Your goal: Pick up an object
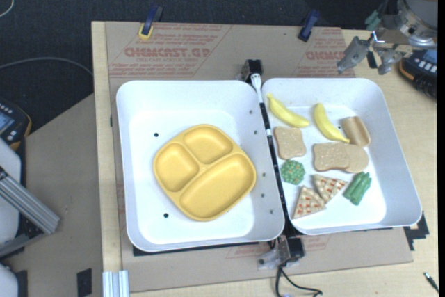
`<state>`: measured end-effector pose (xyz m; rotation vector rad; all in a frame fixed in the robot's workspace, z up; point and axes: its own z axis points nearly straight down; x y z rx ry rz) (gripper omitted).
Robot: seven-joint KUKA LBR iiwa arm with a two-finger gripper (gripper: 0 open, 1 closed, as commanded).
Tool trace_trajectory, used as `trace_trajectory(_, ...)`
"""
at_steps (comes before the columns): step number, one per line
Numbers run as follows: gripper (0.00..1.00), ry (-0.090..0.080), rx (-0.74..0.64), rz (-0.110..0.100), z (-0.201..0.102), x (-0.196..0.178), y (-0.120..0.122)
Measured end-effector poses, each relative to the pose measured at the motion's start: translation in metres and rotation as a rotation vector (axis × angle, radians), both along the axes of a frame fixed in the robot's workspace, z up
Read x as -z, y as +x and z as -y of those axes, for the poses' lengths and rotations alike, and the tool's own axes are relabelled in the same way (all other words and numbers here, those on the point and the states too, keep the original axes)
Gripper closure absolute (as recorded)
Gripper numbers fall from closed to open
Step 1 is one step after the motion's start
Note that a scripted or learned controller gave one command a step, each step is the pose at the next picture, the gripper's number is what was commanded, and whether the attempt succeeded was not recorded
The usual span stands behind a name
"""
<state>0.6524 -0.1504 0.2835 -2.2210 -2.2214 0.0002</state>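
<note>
The right bin (396, 170) holds toy foods: two bananas (287, 113) (327, 122), two bread slices (289, 142) (338, 157), a brown bun (356, 130), a broccoli head (293, 171), two pizza slices (307, 202) (331, 186) and a green bean bundle (358, 188). My gripper (367, 58) hangs above the bench just beyond the right bin's far edge, well above the food. It is open, its fingers spread apart with nothing between them.
A yellow divided plate (205, 170) lies in the middle of the left bin (132, 149). Two clamps (148, 23) (308, 24) grip the cardboard at the back. A black divider clip (253, 70) sits between the bins.
</note>
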Motion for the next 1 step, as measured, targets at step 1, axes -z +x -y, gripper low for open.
trace_trajectory(1,1.00,-0.001,-0.001,0.004,0.0000,-0.0114,0.0007)
